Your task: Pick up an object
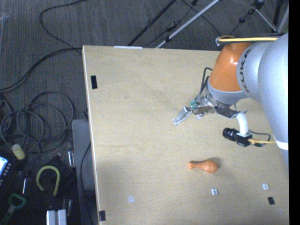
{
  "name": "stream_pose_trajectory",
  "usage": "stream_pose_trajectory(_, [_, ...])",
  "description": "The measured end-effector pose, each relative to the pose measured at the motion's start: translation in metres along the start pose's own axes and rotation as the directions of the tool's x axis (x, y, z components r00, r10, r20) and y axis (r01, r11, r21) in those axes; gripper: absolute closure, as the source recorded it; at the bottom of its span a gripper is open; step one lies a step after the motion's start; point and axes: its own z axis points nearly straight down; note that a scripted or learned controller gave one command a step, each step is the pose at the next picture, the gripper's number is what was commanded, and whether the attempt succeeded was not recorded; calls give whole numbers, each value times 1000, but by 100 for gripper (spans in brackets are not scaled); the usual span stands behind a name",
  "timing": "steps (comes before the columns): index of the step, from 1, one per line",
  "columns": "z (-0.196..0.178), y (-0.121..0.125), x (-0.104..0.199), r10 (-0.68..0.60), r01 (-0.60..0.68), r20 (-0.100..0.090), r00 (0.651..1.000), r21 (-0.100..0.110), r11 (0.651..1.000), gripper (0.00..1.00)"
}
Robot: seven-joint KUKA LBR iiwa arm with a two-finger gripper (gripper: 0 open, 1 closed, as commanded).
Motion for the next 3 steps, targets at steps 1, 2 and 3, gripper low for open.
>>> stream_pose_trajectory(1, [25,26,-9,64,-64,1,998,-5,998,0])
stream_pose_trajectory(2, [16,26,-10,64,-64,3,998,-3,998,100])
stream_pose_trajectory(3, [16,26,-10,64,-64,3,998,-2,998,0])
